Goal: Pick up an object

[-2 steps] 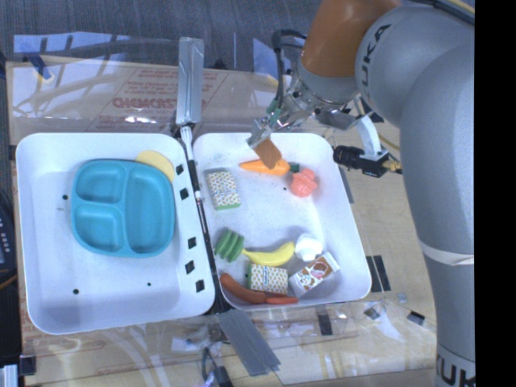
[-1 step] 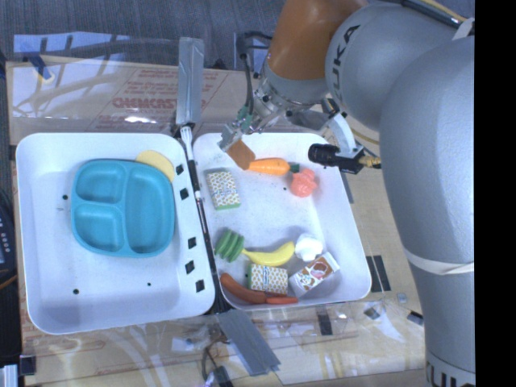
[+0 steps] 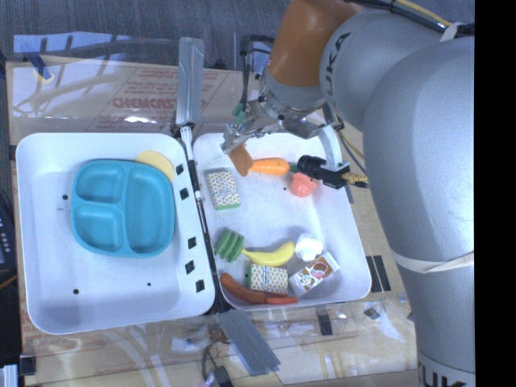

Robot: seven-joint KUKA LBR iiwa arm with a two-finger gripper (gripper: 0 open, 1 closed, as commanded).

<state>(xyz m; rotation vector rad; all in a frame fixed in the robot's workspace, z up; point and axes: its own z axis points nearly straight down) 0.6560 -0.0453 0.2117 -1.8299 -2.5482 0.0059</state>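
The right bin (image 3: 347,224) holds several toy foods. An orange carrot (image 3: 271,166) lies near its far edge, with a small brown piece (image 3: 240,161) touching its left end. My gripper (image 3: 239,139) hangs low over the bin's far left corner, directly above the brown piece. A pink round item (image 3: 303,185) sits right of the carrot. A checkered packet (image 3: 222,189) lies by the left wall. At the near end are a green vegetable (image 3: 229,244), a banana (image 3: 272,255), a white ball (image 3: 308,245), a small carton (image 3: 314,272), a second checkered packet (image 3: 268,277) and a red sausage (image 3: 250,290).
The left bin (image 3: 40,280) holds a blue divided plate (image 3: 123,206) with a yellow item (image 3: 157,164) at its far right corner. A divider with black clips (image 3: 193,216) separates the bins. The grey arm (image 3: 403,135) covers the right bin's right side. Cardboard (image 3: 121,95) lies behind the bins.
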